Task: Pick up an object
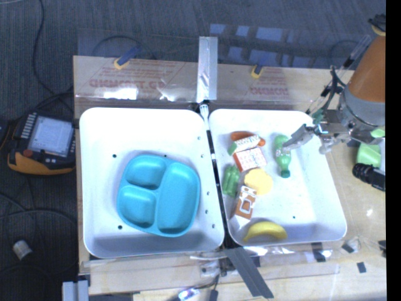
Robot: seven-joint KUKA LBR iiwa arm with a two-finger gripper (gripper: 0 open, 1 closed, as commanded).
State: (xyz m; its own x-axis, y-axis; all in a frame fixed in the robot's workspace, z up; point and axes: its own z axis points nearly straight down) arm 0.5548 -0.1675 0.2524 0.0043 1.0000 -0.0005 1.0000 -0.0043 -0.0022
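Camera view
Worktop (150, 80): a pale board carrying two shallow white bins side by side, with a strip of silver tape at the far edge between them.
Left bin (100, 130): holds a blue divided plate (158, 194) with three compartments, lying flat near the bin's middle.
Right bin (313, 196): holds a cluster of small things toward its left half.
Green bottle (282, 155): lies in the far part of the right bin, just below and beside the tip of the jaws.
Red-and-white carton (249, 160): left of the bottle, with an orange item (243, 137) and a green-edged packet just beyond it at the far side.
Yellow round piece (258, 182): nearer than the carton, touching it.
Green pod-like piece (231, 182): by the bin's left wall.
Orange-and-white box (245, 202): just nearer than the yellow round piece.
Banana (264, 231): at the near edge of the right bin.
Arm (366, 80): enters from the right, above the bin's far right corner.
Jaws (290, 144): hang over the far part of the right bin; whether they are apart or together I cannot tell, and nothing shows between them.
Handheld pendant (41, 143): on the floor, left of the worktop.
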